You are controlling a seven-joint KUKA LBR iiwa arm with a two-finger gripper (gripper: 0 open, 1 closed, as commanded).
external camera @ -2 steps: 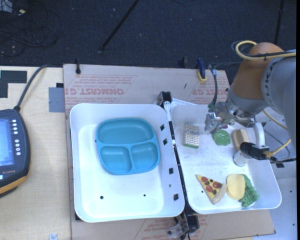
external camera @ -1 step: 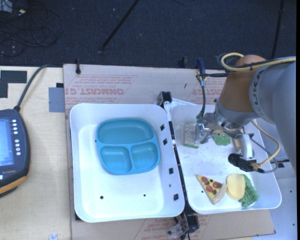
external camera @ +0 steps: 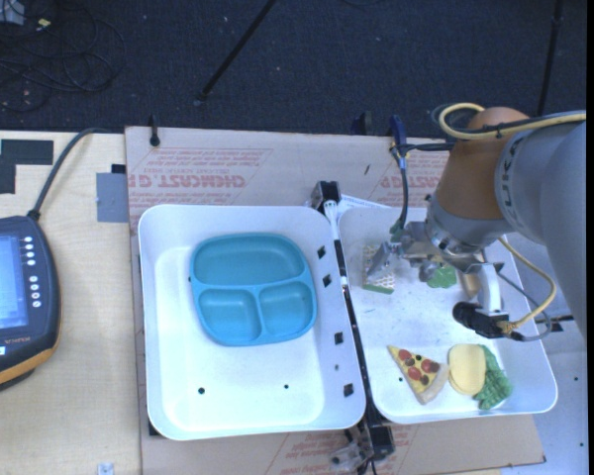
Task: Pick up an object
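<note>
Gripper (external camera: 381, 265) low in right bin (external camera: 540, 399), grip state indiscernible; green item (external camera: 442, 276) partly hidden by arm. 1 pizza slice (external camera: 417, 369), 1 blue tray (external camera: 253, 287).

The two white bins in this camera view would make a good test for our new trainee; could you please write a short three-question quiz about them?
1. True or false: the blue divided tray lies in the left bin.
2. Which toy food lies nearest the right bin's front edge: (a) pizza slice, (b) banana, (c) carrot?
3. Fill in: the gripper is over the ____ bin.

Key: 1 true; 2 a; 3 right.
</note>
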